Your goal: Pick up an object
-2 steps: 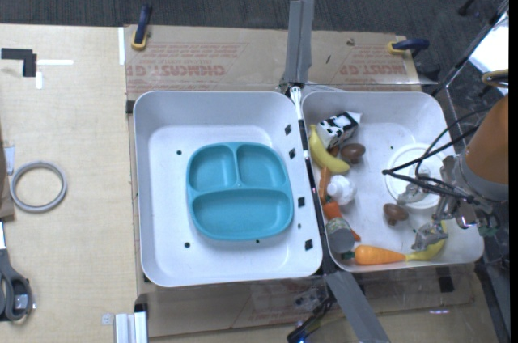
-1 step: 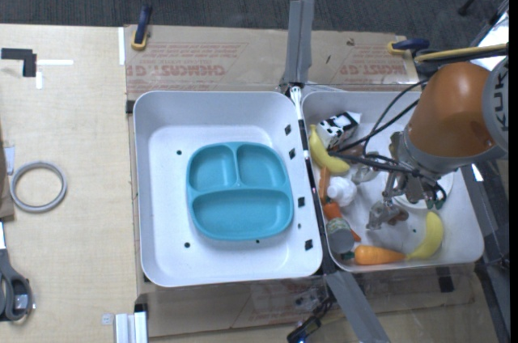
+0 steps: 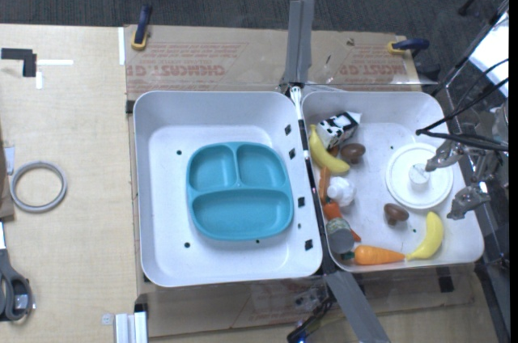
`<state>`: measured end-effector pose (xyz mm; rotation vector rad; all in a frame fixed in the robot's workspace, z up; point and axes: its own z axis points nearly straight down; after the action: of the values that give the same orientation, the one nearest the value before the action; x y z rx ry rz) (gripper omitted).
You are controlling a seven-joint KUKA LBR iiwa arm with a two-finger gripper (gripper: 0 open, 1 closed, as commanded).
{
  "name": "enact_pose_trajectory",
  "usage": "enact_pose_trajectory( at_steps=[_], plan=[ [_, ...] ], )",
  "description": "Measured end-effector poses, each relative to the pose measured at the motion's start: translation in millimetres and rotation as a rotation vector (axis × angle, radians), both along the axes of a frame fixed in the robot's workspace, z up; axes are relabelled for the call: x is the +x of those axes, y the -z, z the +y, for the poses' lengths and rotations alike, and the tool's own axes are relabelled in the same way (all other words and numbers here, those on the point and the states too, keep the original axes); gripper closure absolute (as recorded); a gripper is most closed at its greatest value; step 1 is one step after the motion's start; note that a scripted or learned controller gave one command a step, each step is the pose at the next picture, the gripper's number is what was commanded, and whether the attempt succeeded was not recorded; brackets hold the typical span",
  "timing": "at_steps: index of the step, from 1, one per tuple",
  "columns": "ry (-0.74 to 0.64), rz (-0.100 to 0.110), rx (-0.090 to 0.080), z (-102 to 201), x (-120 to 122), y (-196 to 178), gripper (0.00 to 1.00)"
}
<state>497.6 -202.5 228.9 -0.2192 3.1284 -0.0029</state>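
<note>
Yellow banana (image 3: 430, 237) just left of gripper (image 3: 472, 199) | right bin (image 3: 380, 111) | finger state: cannot tell

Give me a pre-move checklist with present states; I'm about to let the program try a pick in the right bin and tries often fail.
1. Gripper is over the right bin: ok, at its right side beside the white plate.
2. Nothing between the fingers: cannot tell; they are too small and blurred.
3. A target lies apart from the others: ok, the banana near the right bin's front right corner is separate from its neighbours.
4. Nearest object free to grasp: cannot tell; the small white object sits on the plate right by the gripper.
5. Clutter along the divider: not ok; a second banana, a carrot and other items crowd together.
6. Left bin holds the blue divided plate: ok.
</note>
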Motion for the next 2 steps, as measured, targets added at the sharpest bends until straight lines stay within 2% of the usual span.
enact_pose_trajectory(
  at_steps=[1,2],
  plan=[
    [0.007,0.004,0.002,23.8,-4.1,78.3,0.00],
    [0.020,0.003,0.003,72.9,47.6,137.0,0.00]
  ],
)
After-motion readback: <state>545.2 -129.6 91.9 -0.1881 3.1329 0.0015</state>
